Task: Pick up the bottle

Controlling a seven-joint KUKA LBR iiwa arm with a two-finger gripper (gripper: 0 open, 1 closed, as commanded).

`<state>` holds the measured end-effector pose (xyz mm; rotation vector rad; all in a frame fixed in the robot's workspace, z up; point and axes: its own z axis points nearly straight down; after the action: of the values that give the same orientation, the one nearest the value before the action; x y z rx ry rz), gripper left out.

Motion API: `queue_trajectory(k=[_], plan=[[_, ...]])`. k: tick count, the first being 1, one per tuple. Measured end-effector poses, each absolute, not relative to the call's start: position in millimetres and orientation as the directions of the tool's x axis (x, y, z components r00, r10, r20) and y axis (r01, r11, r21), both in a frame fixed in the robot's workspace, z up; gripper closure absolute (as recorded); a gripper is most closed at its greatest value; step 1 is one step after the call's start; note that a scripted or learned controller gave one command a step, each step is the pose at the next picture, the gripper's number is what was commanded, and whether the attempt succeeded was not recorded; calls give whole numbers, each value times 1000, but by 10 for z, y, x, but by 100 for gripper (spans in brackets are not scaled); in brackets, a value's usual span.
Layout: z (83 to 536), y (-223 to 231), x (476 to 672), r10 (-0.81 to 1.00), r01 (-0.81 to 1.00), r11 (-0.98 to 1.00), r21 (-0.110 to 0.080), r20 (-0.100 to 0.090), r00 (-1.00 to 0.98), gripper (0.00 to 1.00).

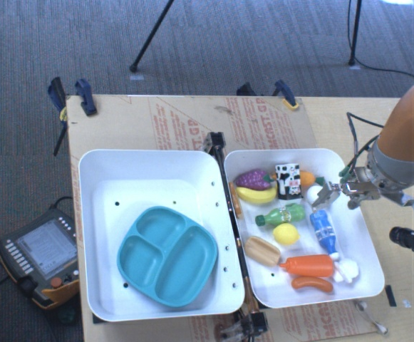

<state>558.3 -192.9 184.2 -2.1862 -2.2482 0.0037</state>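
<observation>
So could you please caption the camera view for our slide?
Claw poised above blue bottle in right bin of toy food.

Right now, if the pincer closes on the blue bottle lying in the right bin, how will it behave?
The blue bottle lies on its side and looks round, so it may roll if nudged. It looks like smooth toy plastic: probably light, stiff, somewhat slippery. The carrot sits close to its lower end and could get bumped. The pincer sits near its cap end.

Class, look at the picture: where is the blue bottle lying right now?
The blue bottle lies in the right bin, toward its right side, between the lemon and the bin's right wall, just above the carrot.
</observation>
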Motion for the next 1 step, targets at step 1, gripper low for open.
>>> queue_trajectory(k=[1], plan=[[857,-2103,5625,994,994,111,-6,8,-111,0]])
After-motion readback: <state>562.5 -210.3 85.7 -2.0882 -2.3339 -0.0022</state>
